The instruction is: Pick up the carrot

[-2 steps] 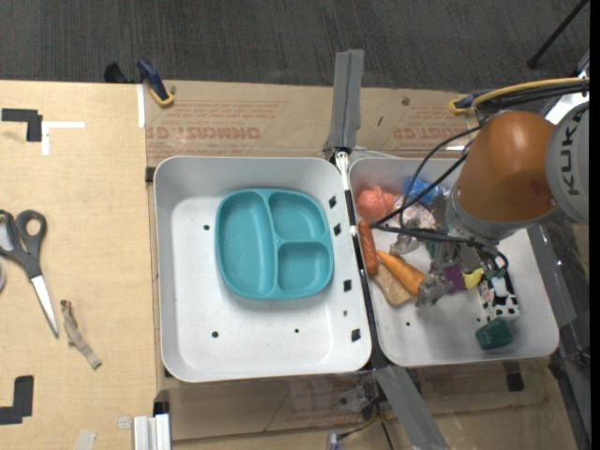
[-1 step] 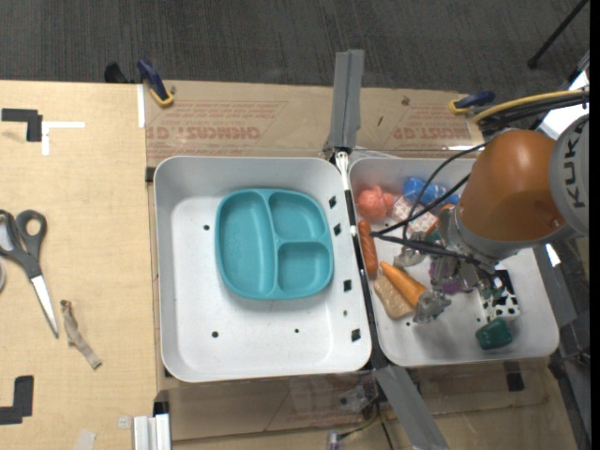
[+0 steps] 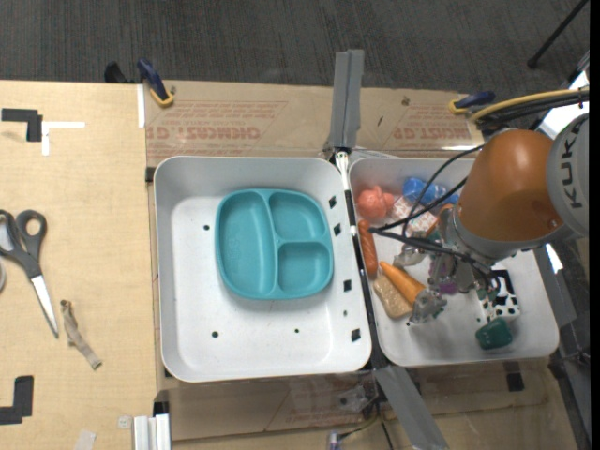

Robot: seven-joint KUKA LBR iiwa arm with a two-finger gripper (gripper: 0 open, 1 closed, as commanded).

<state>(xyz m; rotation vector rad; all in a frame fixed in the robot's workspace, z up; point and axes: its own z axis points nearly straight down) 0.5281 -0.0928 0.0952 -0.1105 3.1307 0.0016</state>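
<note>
Down at the gripper (image 3: 428, 306), the tip is a tangle of grey metal and cable, and whether it's spread or closed you simply can't tell from up here; nothing is visibly clamped in it. The carrot (image 3: 403, 278) lies just to its left in the right bin (image 3: 530, 345), an orange wedge slanting from far-left to near-right, its thick end right beside the gripper, though whether they touch is unclear. One carrot, then, with one long reddish-orange piece (image 3: 368, 250) along the bin's left wall and one tan chunk (image 3: 391, 299) tucked against the carrot's near side. Also in that bin are one pink-red lump (image 3: 376, 201) and one blue item (image 3: 415, 189) at the far end, one dark green object (image 3: 494, 333) near the right corner, and one black-and-white checkered piece (image 3: 500, 292). There are two white bins; the left bin (image 3: 187, 345) carries one teal divided plate (image 3: 275, 243) with three compartments. One pair of scissors (image 3: 30, 261) sits out on the bench to the left. The arm (image 3: 506, 195) comes in from the right, its orange band bulging over the right bin, wrist dipped down and leftward toward the carrot.
</note>
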